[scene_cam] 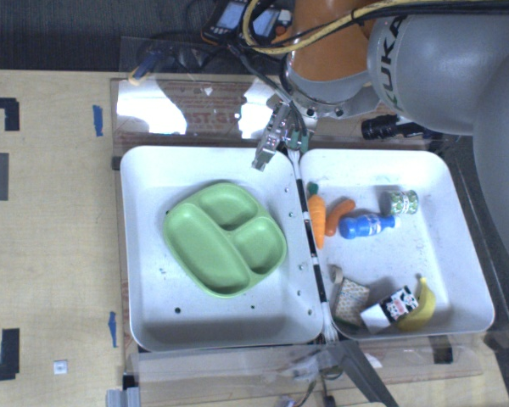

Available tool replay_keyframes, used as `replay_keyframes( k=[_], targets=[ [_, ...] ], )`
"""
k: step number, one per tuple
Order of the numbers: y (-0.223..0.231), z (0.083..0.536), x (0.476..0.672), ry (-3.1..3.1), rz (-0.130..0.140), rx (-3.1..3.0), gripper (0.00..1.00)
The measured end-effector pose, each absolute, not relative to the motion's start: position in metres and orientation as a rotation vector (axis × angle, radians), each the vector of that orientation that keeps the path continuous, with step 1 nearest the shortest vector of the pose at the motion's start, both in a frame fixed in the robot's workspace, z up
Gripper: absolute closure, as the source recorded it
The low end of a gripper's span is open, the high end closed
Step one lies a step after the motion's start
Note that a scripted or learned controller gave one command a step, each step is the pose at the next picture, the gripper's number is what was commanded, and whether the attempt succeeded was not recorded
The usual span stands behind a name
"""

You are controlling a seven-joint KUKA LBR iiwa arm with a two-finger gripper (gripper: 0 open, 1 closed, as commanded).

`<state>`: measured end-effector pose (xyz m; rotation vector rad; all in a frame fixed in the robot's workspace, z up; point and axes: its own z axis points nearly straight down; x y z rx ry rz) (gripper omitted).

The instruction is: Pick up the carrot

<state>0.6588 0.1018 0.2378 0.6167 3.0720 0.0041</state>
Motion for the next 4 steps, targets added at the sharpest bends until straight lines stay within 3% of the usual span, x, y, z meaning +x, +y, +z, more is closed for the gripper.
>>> replay_keyframes(
  k=[1, 2, 3, 4],
  targets=[
    [0.110, 0.250, 0.660, 3.097, 0.004, 0.473, 1.00],
    [0.074, 0.227, 0.655, 3.070, 0.002, 0.655, 1.00],
    [0.041, 0.245, 0.652, 3.050, 0.003, 0.724, 1.00],
    [0.026, 0.186, 0.638, 3.033, 0.003, 0.806, 1.00]
  ],
)
